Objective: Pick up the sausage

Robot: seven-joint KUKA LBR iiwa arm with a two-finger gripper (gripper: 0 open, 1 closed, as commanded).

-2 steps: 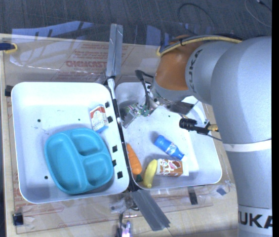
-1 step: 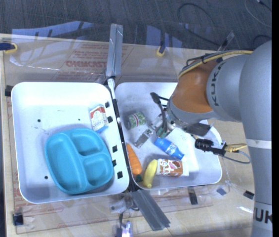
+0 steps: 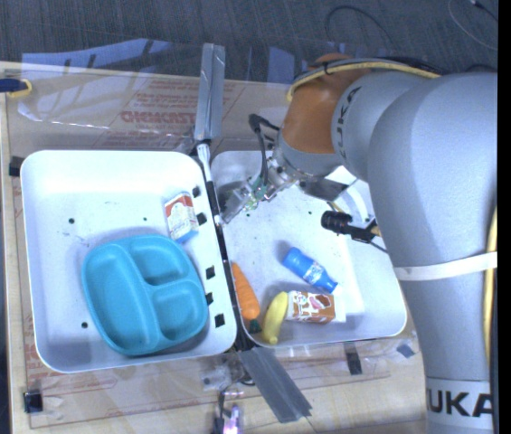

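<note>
The sausage (image 3: 246, 293) is an orange-red, elongated piece. It lies along the left wall of the right bin (image 3: 377, 310), near the front. My gripper (image 3: 235, 199) is low in that bin's far left corner, by the divider, well behind the sausage and apart from it. The grey arm with its orange band (image 3: 314, 116) comes in from the right above the bin's back edge. I see nothing held at the gripper's tip.
A yellow banana (image 3: 275, 317), a brown-and-white carton (image 3: 313, 307) and a blue bottle (image 3: 309, 269) lie close to the sausage. The left bin (image 3: 47, 197) holds a blue divided plate (image 3: 145, 292) and a small red-and-white carton (image 3: 180, 215).
</note>
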